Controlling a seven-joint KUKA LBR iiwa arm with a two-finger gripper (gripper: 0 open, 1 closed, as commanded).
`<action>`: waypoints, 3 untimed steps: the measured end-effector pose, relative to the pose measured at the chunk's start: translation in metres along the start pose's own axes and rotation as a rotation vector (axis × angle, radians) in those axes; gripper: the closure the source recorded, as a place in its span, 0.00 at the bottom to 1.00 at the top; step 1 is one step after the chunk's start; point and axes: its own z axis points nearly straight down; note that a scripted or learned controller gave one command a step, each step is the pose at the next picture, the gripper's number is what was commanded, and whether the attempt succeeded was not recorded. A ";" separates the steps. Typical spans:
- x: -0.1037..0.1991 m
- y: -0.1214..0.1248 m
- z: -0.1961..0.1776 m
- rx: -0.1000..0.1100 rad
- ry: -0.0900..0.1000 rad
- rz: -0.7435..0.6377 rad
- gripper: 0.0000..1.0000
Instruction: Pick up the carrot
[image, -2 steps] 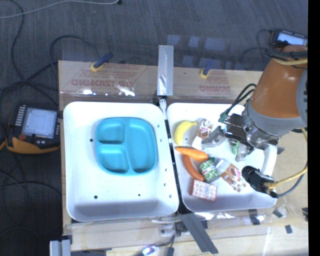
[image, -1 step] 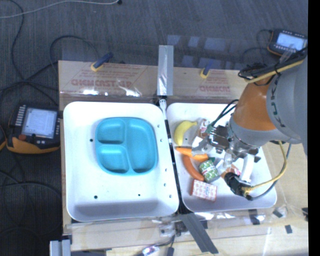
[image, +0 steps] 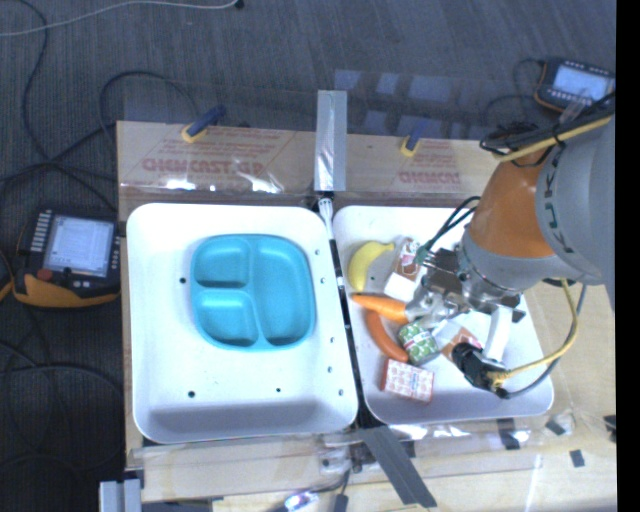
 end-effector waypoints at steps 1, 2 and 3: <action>0.000 0.000 0.000 0.000 0.000 0.000 0.00; -0.026 0.053 0.100 -0.019 0.004 -0.180 0.00; -0.027 0.053 0.090 -0.020 0.003 -0.179 1.00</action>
